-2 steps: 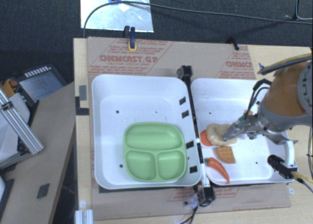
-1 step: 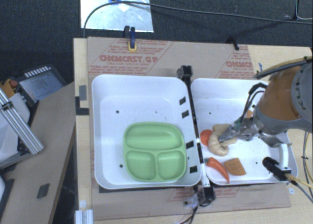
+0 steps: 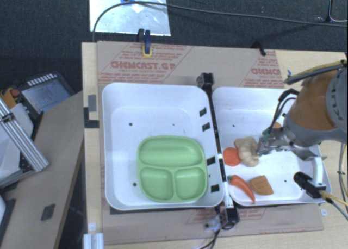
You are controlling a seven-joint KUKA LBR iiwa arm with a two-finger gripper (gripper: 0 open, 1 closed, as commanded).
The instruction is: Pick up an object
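Observation:
My gripper (image 3: 265, 145) is low in the right bin (image 3: 244, 98), right beside a beige lumpy object (image 3: 248, 150) at that bin's left middle. A red round piece (image 3: 232, 156) touches the beige object on its left. Nearer the front edge lie a red-orange pepper (image 3: 242, 186) and a tan bread-like wedge (image 3: 262, 185). The grey arm with its orange band (image 3: 311, 104) comes in from the right and hides the fingertips.
The left bin (image 3: 125, 106) holds a green three-compartment plate (image 3: 171, 167) at its front right. A black clip divider (image 3: 209, 117) runs between the two bins. Cardboard lies under both bins.

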